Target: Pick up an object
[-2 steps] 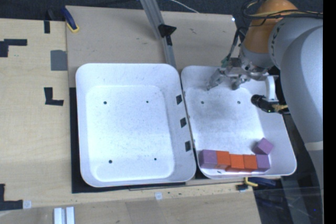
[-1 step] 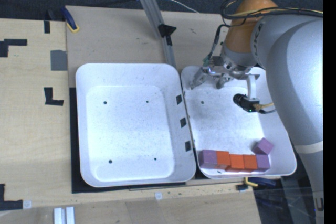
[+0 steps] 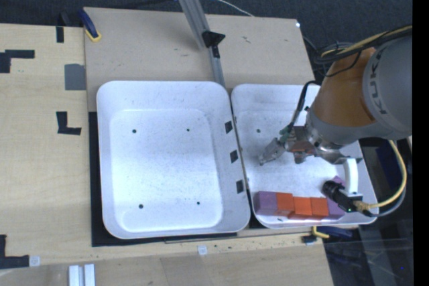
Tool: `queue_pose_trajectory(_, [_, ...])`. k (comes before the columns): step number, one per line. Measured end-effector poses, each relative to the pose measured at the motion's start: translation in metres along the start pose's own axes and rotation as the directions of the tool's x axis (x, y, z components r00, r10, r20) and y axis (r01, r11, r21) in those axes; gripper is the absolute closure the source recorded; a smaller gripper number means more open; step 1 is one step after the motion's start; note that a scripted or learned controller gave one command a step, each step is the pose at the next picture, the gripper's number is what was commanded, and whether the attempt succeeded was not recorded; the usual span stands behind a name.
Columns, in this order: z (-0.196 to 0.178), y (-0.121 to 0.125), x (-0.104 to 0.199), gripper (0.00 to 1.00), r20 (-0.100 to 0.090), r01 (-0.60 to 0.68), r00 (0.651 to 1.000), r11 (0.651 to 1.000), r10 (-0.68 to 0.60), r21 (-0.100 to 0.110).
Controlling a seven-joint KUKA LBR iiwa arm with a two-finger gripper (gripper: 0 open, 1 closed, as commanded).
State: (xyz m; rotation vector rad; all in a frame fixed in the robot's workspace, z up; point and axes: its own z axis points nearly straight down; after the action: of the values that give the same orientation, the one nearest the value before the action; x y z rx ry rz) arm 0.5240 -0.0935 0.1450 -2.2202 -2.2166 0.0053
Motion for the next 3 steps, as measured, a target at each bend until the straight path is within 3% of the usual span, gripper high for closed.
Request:
queue_pose_trajectory(1, [0.0559, 0.0081, -0.0106, 0.00, 0.001, 0.002, 1.000, 1.000, -0.002, -0.001])
queue_pose_trajectory(3, [0.0534, 0.0087, -0.0099, 0.00, -0.001, 0.002, 1.000, 1.000, -0.002, -0.003])
